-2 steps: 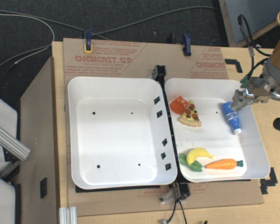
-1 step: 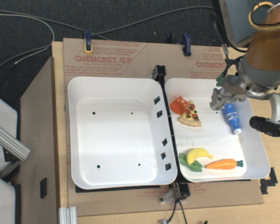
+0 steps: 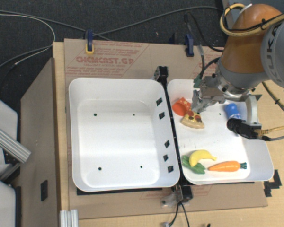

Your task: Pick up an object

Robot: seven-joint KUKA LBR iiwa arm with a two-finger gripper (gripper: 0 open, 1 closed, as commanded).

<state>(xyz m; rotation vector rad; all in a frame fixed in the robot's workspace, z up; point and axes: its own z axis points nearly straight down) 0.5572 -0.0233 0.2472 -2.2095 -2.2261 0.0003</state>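
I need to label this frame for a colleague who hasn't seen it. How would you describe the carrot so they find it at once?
Look at the right-hand white bin, the one the arm reaches over. Along its near edge lie a yellow banana and, just to its right, the carrot. The carrot is the long orange piece lying on its side with a small green tip at its right end, well away from the tool.

Grey arm (image 3: 255, 37) from the right, claw (image 3: 197, 109) low, pointing down.
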